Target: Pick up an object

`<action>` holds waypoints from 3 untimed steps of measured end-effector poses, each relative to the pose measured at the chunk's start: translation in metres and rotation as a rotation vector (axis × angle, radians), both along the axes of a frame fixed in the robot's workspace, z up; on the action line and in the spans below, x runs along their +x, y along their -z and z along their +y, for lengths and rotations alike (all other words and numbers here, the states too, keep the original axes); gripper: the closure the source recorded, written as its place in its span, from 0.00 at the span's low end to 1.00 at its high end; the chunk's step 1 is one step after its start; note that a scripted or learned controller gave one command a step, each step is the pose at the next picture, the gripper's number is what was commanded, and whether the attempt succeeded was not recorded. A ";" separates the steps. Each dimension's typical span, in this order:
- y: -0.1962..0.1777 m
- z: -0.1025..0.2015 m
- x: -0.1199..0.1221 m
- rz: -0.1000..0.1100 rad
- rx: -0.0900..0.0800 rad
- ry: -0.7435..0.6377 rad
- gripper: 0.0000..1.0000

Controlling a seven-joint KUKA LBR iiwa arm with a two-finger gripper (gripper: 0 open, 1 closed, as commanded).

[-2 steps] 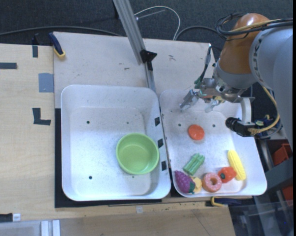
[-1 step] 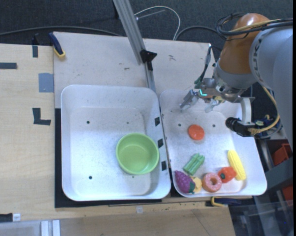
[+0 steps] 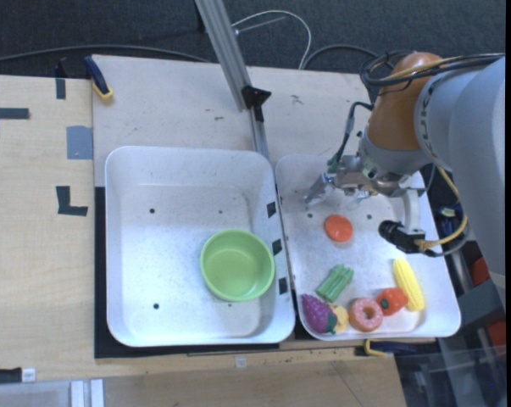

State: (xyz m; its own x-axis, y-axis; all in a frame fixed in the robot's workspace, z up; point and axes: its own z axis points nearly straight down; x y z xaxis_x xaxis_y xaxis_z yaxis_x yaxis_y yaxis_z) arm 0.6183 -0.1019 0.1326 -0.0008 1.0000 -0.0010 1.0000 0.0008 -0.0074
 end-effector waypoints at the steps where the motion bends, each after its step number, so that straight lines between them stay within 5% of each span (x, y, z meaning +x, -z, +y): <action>1: 0.041 -0.001 0.003 -0.016 -0.004 -0.002 0.00; 2: 0.034 0.001 0.000 -0.007 0.000 -0.002 1.00; 3: -0.027 0.001 -0.005 -0.012 0.001 -0.001 1.00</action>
